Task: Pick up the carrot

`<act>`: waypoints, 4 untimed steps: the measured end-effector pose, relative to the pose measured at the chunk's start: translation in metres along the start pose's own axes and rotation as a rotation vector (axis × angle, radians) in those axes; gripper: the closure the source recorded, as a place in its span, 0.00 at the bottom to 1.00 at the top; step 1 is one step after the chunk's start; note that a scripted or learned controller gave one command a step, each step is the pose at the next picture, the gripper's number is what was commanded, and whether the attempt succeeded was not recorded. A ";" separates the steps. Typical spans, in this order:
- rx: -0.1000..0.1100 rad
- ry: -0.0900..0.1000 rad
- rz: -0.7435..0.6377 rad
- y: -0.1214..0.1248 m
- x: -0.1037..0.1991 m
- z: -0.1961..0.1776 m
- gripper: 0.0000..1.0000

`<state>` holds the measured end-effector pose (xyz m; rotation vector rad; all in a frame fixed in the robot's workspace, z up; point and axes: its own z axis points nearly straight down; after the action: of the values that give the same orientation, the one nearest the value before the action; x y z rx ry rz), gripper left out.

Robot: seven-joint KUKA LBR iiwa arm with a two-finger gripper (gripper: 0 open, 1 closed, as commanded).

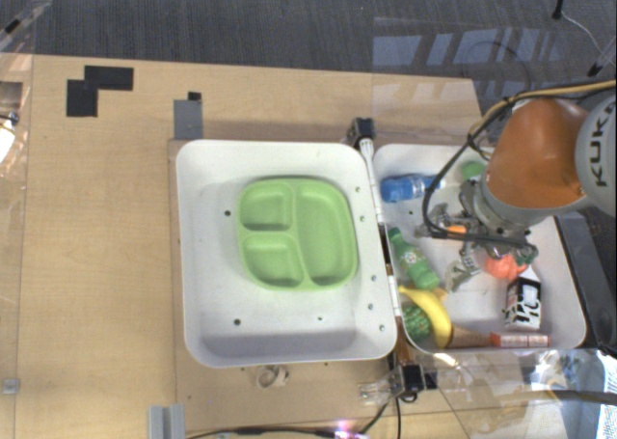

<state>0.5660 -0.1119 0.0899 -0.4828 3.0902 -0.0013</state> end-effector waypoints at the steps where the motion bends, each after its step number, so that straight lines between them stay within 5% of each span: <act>1: 0.004 0.000 0.028 -0.073 -0.029 0.002 0.00; 2: 0.002 -0.002 0.308 -0.089 -0.060 0.002 0.00; 3: 0.003 0.001 0.503 -0.105 -0.024 0.002 0.00; 4: 0.006 0.025 0.718 -0.074 -0.077 0.003 0.00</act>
<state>0.6620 -0.1585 0.0877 0.6386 3.0857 -0.0090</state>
